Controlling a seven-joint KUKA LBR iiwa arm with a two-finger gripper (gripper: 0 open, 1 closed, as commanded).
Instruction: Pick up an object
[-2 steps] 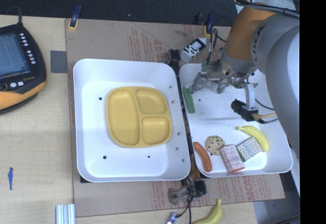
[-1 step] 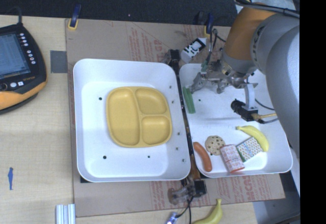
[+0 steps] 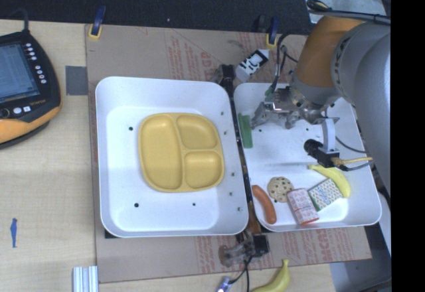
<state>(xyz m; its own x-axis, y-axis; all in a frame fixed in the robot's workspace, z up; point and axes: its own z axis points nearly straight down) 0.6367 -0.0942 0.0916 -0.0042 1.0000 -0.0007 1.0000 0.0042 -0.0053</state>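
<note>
My gripper (image 3: pixel 273 118) hangs low over the far part of the right bin (image 3: pixel 292 145), its fingers spread apart with nothing between them. A flat green piece (image 3: pixel 246 131) lies just left of it against the bin's left wall. Toward the near side of this bin lie a hot dog (image 3: pixel 263 204), a cookie (image 3: pixel 280 187), a pink box (image 3: pixel 302 206), a green patterned box (image 3: pixel 323 194) and a banana (image 3: pixel 335 179). None of them touches the gripper.
The left bin (image 3: pixel 113 151) holds a yellow divided plate (image 3: pixel 180 151). A control pendant (image 3: pixel 23 88) rests on the bench at far left. A second banana (image 3: pixel 279 277) lies outside the bins at the bottom edge. The grey arm (image 3: pixel 358 78) covers the right bin's far right corner.
</note>
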